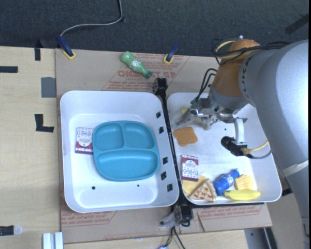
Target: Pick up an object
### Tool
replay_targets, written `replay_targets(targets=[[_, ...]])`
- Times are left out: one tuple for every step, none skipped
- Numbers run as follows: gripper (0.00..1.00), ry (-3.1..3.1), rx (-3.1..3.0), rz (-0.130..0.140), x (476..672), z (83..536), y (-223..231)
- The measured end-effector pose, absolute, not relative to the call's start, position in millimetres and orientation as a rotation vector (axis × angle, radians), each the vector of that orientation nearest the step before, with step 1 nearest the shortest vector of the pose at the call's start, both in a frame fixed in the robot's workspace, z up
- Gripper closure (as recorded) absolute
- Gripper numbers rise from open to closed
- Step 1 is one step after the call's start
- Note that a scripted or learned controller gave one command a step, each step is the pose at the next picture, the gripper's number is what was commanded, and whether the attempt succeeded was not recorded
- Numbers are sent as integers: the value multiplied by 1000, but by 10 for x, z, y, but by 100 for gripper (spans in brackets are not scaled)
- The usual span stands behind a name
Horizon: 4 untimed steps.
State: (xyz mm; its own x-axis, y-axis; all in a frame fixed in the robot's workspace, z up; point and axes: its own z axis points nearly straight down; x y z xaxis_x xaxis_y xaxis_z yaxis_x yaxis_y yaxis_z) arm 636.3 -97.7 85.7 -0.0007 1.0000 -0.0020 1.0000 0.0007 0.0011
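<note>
Grey arm (280, 87) bends down over the right bin (259, 139), fingers (189, 117) parted above the toast (185, 136).

Bench (20, 154) bears two white bins (72, 154), green bottle (135, 64).

Arm (280, 82) cut off at right edge, hand (189, 115) fingertips blurred, small carton (84, 139) partly behind blue plate (126, 150)

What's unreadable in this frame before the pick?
- Pincer: small and blurred under the wrist; open or shut unclear.
- Right bin: far side covered by the arm.
- Small carton: print too small to read.
- Blue item: beside the yellow pieces; too small to identify.
</note>
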Motion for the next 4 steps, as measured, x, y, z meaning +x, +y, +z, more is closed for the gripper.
replay_targets(targets=[[0,2218,2219,1,6186,861,-948],[0,2220,2219,2,6504,854,-939],[0,2233,2235,-15,6653,840,-1097],[100,2232,2233,-20,6648,932,-1105]])
